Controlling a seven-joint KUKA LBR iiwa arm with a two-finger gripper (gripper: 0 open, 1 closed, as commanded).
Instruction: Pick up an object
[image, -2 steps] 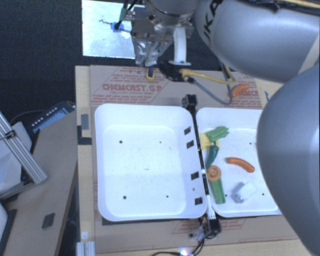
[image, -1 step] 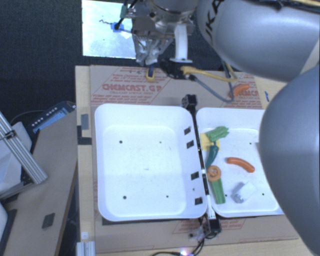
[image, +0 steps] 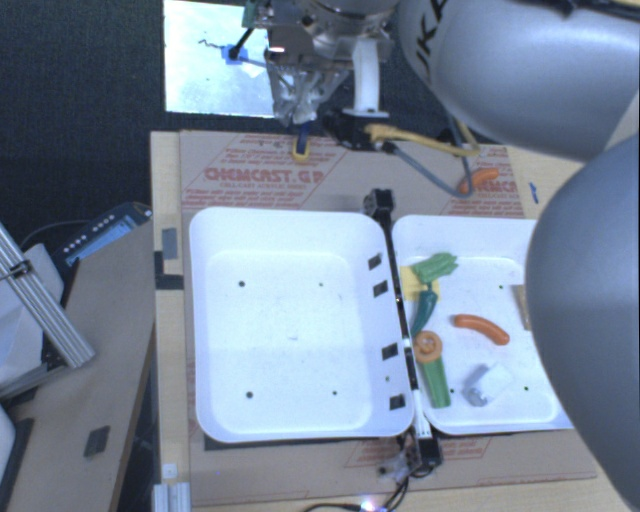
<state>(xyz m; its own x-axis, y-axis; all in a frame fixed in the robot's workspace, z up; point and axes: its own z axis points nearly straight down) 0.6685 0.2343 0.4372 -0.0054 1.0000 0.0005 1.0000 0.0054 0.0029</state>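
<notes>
Here, we list what we see.
Gripper (image: 301, 118): high over the bench's (image: 250, 172) far edge, behind the left bin (image: 290, 320).
Jaws: pointing down; we cannot tell how far apart they stand or whether they hold anything.
Right bin (image: 500, 415): holds a green leafy toy (image: 432, 268), a carrot-like piece with an orange end (image: 430, 365), an orange sausage (image: 481, 327) and a small grey block (image: 487, 383).
Arm (image: 560, 180): crosses over the right bin's right side.
</notes>
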